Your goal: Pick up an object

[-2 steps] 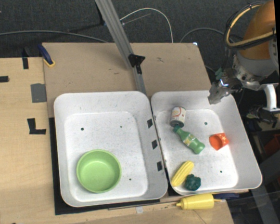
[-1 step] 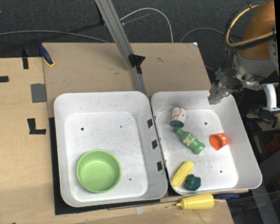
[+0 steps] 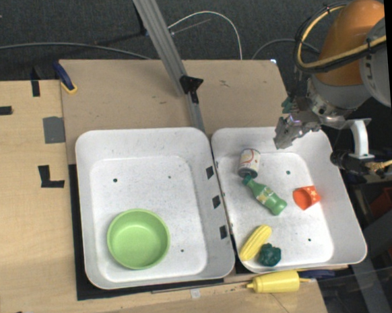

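White plastic bins sit side by side on the wooden counter [image 3: 124, 97], and we read their shallow walls as a way to keep loose things within the arm's reach. Our jaws [image 3: 287, 133] hang above the far rim of the right bin [image 3: 338, 242], close to its right corner; we cannot tell how far open they are, and we see nothing held between them.

Any of several things could serve for the pick. A small can [image 3: 249, 160] lies nearest us, just below and to the left of the jaws. A green bottle [image 3: 265, 197] lies on its side touching the can, slanting toward the middle of the bin. An orange cup [image 3: 306, 197] rests apart to its right. A corn cob [image 3: 255, 241] and a dark green lump [image 3: 269, 255] lie together at the near rim. A yellow bottle [image 3: 276, 282] lies outside the bin on the counter's edge.

A green bowl [image 3: 138, 238] sits alone in the left bin [image 3: 141, 150].

We judge that the pick has not begun: the can looks the shortest reach, though its round side may roll when touched
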Available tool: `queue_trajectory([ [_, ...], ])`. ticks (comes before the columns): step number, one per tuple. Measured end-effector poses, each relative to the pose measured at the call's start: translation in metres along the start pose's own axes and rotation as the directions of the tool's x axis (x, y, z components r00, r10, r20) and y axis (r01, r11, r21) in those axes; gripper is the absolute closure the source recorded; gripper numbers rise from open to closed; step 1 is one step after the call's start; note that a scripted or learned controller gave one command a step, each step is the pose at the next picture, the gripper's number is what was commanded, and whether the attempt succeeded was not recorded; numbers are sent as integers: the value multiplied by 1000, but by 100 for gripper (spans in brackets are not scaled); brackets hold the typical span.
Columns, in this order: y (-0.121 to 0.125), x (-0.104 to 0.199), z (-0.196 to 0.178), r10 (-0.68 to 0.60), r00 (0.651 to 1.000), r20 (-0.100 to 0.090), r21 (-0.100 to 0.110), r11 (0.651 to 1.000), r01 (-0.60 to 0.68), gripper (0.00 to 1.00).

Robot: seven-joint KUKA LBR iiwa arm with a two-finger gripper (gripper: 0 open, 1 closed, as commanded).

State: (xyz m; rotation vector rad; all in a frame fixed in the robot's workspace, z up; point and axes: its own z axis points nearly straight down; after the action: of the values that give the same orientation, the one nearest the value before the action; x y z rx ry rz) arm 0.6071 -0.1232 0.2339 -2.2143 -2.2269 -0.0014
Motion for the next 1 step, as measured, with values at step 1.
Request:
queue_trajectory([
  [1, -11, 55, -9, -1, 1000, -1, 1, 1000, 1, 100],
])
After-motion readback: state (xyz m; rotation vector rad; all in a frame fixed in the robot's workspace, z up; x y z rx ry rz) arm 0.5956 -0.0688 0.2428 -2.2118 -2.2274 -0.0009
